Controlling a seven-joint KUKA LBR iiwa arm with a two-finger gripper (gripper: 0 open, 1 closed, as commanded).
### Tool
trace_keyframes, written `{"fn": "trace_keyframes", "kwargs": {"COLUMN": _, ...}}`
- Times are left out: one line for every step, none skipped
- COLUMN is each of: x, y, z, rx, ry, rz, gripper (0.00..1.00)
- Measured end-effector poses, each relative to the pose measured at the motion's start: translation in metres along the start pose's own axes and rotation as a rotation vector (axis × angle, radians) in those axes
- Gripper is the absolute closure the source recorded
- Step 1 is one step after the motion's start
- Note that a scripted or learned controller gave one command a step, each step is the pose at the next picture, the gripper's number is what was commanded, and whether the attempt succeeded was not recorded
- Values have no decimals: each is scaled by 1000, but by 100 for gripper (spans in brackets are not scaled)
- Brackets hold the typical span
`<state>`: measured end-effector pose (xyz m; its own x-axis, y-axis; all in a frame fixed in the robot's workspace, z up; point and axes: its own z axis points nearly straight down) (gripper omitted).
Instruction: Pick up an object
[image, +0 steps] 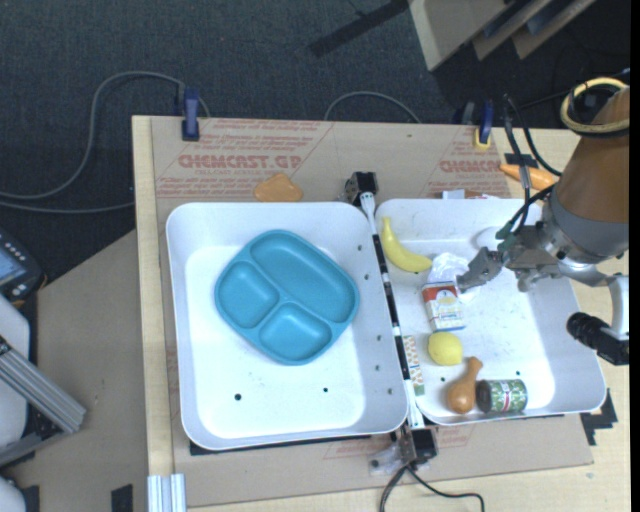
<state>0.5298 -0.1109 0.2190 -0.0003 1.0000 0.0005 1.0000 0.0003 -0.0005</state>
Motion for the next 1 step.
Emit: {"fn": "trace_keyframes", "kwargs": {"x": 2, "y": -12, "z": 82, "rx": 9, "ry": 2, "rz": 1, "gripper": 0}}
